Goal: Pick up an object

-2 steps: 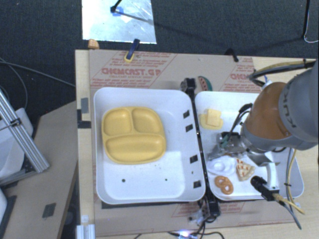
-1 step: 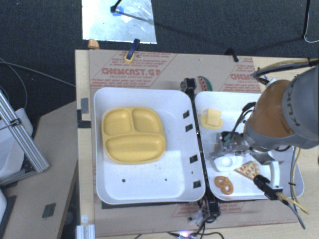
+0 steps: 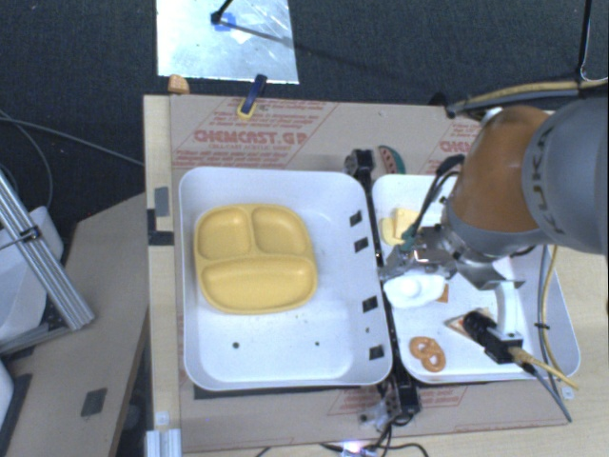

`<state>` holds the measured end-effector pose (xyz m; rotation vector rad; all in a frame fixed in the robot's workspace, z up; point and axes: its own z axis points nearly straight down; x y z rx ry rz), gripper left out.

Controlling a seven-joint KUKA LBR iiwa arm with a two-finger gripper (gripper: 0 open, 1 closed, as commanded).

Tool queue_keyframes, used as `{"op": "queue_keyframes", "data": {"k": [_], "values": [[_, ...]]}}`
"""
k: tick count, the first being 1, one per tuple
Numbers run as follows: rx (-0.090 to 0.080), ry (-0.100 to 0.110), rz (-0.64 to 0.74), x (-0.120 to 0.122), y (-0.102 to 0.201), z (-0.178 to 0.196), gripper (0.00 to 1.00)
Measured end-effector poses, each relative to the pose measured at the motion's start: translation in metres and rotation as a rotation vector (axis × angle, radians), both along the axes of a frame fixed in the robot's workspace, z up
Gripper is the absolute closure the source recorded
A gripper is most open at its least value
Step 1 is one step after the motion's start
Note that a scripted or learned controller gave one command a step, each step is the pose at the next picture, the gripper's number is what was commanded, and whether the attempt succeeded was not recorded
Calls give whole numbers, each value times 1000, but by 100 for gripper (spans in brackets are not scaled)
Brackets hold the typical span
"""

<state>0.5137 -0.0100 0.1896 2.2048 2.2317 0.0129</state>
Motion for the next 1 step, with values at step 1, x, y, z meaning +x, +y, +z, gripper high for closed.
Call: {"op": "queue_keyframes", "data": {"k": [1], "values": [[1, 8, 2, -6, 90, -5, 100]]}}
